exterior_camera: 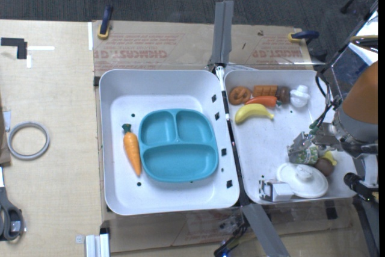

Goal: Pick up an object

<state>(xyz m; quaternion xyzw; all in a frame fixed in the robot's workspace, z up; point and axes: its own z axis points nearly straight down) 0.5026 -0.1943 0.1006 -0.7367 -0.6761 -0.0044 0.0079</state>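
In the right bin (264,147) my gripper (302,149) hangs low near the right wall, reached in from the right under the orange band (366,99). It sits right on a crumpled green and silver object (309,156); whether that object is gripped is unclear. A brown and yellow piece (327,164) lies just right of it. Below them rest a white round dish (302,180) and a small white box (274,191). A banana (254,112) lies at the upper left of this bin.
Along the right bin's far wall sit a brown pretzel-like piece (240,94), an orange item (264,91), a dark brown item (283,94) and a white object (299,95). The left bin (114,177) holds a blue divided plate (178,145) and a carrot (132,150).
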